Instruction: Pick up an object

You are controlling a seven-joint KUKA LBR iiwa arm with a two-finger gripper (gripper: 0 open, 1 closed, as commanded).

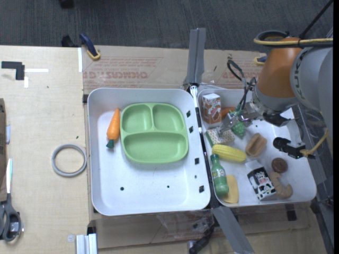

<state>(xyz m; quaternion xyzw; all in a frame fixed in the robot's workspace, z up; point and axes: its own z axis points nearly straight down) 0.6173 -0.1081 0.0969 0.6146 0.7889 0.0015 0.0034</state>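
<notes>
White plastic makes up both shallow bins on my surface (pixel 42 115). The left bin (pixel 106 184) holds a green divided plate (pixel 154 133) with a toy carrot (pixel 113 126) lying just beside its left edge. My arm (pixel 296 67) reaches in from the right over the right bin (pixel 302 192), and my tool (pixel 239 118) hangs low among the clutter near the bin's upper middle; how far it is open, and whether it has hold of anything, I cannot tell. Below it lie a corn cob (pixel 229 153), a green bottle (pixel 219 175) along the bin's left wall and a small carton (pixel 211 108) standing in the upper left corner. A hot-dog bun (pixel 256 145) sits right of the corn. Out on the surface rest a grey ring (pixel 69 160) and scissors (pixel 9 216)
</notes>
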